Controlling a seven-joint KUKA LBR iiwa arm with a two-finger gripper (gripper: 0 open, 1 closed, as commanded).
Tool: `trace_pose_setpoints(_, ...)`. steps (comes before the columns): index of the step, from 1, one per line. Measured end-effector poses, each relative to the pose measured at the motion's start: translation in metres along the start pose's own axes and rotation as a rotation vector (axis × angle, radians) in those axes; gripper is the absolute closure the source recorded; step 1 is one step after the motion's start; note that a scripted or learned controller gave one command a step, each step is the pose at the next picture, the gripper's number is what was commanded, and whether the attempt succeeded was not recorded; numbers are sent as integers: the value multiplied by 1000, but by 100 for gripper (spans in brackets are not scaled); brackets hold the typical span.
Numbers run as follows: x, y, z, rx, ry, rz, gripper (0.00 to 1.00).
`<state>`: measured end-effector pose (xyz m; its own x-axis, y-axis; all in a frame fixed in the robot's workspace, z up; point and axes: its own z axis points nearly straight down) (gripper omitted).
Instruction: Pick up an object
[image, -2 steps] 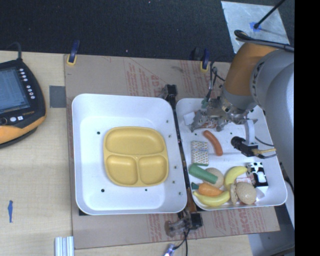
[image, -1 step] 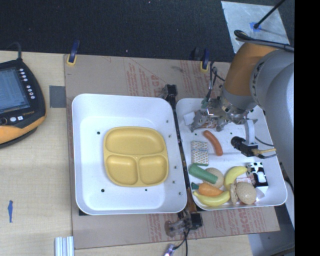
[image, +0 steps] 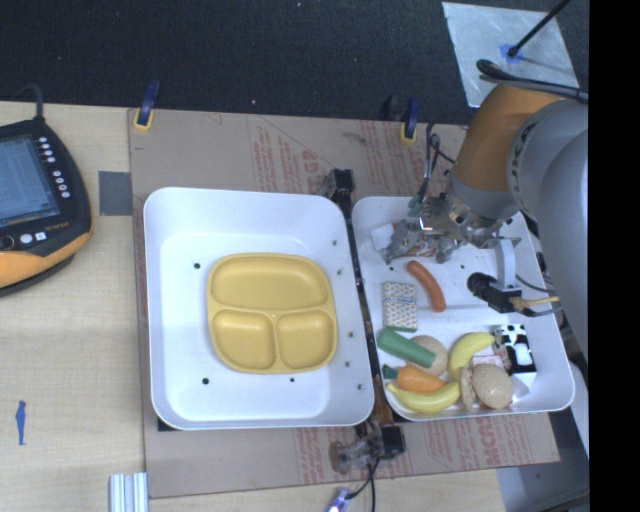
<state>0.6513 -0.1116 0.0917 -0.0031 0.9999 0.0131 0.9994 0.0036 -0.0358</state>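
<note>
Right bin (image: 560, 395): gripper (image: 428, 238), grip unclear, near far rim above sausage (image: 427, 285).

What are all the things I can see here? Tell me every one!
White bins: two, side by side on the bench.
Divided plate: one, yellow, in the left bin.
Sausage: one, red-orange, right bin.
Waffle-patterned piece: one, pale, right bin.
Green vegetable: one, right bin.
Carrot: one, orange, right bin.
Bananas: two, yellow, right bin's near end.
Bread roll: one, tan, beside the bananas.
Black-and-white item: one, right bin's right side.
Control pendant: one, black and orange, far left.
Clamps: two, blue, cardboard's far edge.
Robot arm: one, grey with orange band.
Gripper: one, over the right bin's far end.
</note>
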Motion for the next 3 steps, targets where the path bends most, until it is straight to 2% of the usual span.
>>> trace_pose_setpoints(1,3,-1,0,-4,-9,2,0)
trace_pose_setpoints(2,0,-3,-8,-1,-12,5,100)
trace_pose_setpoints(3,0,-3,-8,-1,-13,4,0)
